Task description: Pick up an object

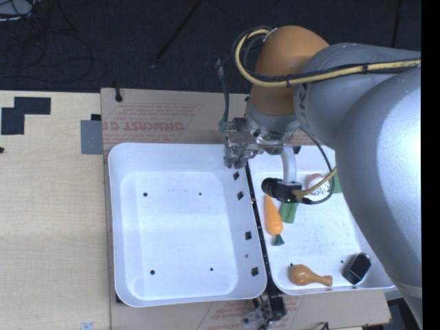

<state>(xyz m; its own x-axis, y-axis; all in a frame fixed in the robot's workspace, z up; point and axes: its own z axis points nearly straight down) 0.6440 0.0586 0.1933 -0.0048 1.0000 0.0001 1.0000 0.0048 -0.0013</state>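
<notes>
My gripper [236, 157] hangs over the far end of the ridge between the two bins, at the back edge of the right bin [323, 246]. In that bin an orange carrot [273, 216] with a green tip lies near the left wall. Beside it is a dark green piece [289, 212]. A pale round object [317, 184] with a red patch sits behind them, partly hidden by the arm. A tan, drumstick-shaped toy [309, 276] and a small black object [356, 267] lie near the front wall.
The left bin [127, 184] sits beside the right one, with a raised double rim between them. The big grey arm covers the right bin's right side. Brown cardboard lies under both bins.
</notes>
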